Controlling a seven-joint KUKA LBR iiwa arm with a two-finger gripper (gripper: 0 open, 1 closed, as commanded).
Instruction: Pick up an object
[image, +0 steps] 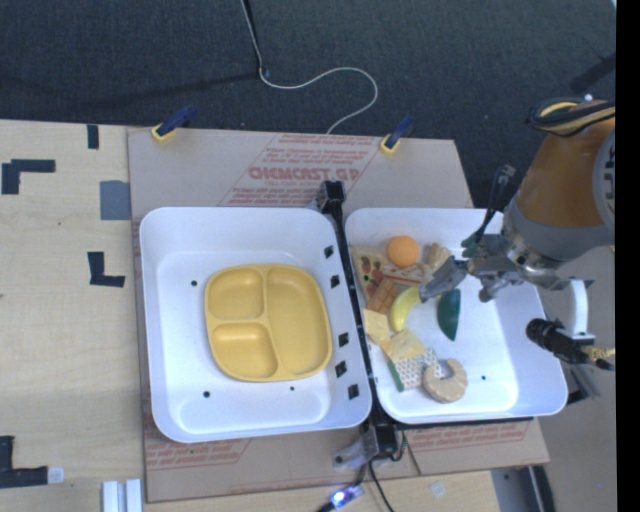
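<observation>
The right bin (530, 390) holds a pile of small toy foods: an orange ball (403, 250), a yellow-green lemon shape (403, 308), a dark green piece (450, 315), a round tan disc (444, 381), pale yellow blocks (405, 347) and a brown piece (382, 291). My gripper (463, 288) hangs over the middle of this bin, just above the dark green piece. Its fingers look spread, one finger (438, 287) pointing toward the lemon shape, with nothing between them.
The left bin (170, 250) holds a yellow divided plate (268, 322). The bins meet at a black-clipped divider (345, 290). The arm's orange band (565, 190) and a black fitting (558, 340) overhang the right bin's right side. A white cable (320, 80) lies behind.
</observation>
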